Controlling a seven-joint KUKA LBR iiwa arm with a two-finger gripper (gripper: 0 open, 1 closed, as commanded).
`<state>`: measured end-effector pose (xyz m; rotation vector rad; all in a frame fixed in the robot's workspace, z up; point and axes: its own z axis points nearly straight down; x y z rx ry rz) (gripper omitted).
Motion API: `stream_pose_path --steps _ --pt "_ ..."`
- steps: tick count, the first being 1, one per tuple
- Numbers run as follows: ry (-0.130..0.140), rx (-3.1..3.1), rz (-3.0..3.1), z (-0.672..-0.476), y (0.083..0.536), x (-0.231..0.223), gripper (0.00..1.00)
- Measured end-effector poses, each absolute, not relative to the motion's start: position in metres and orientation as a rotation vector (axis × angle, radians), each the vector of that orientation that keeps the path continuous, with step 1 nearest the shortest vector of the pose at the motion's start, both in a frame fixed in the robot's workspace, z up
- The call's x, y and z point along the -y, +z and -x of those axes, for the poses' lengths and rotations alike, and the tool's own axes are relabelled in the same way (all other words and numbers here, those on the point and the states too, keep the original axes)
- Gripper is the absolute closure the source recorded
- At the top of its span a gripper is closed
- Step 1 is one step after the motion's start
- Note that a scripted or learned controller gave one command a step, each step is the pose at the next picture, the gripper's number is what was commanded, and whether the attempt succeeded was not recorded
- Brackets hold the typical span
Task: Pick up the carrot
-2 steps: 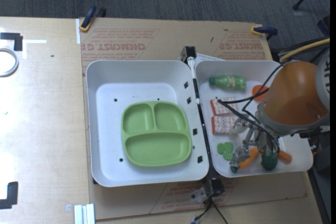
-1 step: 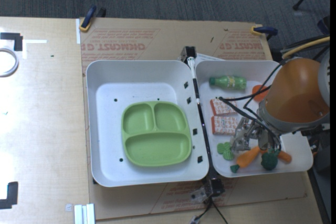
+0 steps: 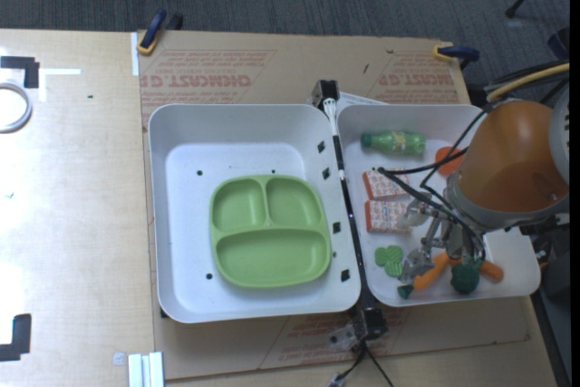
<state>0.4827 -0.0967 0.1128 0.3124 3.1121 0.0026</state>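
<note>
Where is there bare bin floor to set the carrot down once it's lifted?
Left bin: white floor rings the green divided plate, widest along the far wall. Right bin: crowded near the gripper, with the carrot, broccoli and cartons; a bare strip lies behind the green bottle.

Even, bright overhead light, soft shadows (slightly blurred throughout), mild glare.

The gripper [image 3: 433,256] hangs low over the right bin [image 3: 517,285], its fingers at the carrot [image 3: 428,272], near the bin's front wall.
</note>
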Motion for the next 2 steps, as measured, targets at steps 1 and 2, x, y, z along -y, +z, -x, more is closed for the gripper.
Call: stream_pose_path --steps 1,2 --pt "0.004 -3.127 -0.011 -0.482 0.096 0.103 0.0" --pt "-0.002 -3.079 0.579 -0.481 0.095 0.12 0.0"
